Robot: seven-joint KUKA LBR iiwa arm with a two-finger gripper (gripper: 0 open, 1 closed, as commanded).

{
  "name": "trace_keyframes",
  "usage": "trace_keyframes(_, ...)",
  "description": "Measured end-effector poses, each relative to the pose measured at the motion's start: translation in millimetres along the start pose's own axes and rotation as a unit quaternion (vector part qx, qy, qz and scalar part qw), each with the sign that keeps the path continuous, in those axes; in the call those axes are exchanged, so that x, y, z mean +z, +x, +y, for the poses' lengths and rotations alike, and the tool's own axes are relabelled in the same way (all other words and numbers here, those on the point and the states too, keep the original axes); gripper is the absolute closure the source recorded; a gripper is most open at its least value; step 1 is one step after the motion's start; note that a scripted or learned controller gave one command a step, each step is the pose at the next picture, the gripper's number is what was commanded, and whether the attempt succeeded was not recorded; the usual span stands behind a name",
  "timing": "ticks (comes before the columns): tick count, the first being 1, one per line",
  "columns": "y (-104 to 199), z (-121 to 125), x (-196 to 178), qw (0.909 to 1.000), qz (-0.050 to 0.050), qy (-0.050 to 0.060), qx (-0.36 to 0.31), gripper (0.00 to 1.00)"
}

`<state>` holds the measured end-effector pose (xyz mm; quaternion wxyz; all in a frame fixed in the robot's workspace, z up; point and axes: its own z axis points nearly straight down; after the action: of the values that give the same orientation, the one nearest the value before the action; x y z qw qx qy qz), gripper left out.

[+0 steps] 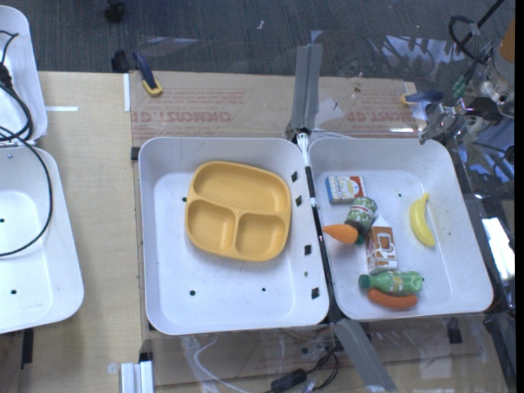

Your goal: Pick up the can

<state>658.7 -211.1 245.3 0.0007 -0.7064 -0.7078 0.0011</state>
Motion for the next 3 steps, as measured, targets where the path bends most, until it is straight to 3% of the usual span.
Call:
trace_keyframes(1, 110, 0, 121, 0.9995, 0.000, 0.001, 0.033, 0.00)
trace_keyframes(2, 112, -3, 31, 0.9997, 0.000, -0.001, -0.023, 0.00)
trace_keyframes(3, 106, -56, 138, 0.9982, 0.000, 0.001, -0.061, 0.00)
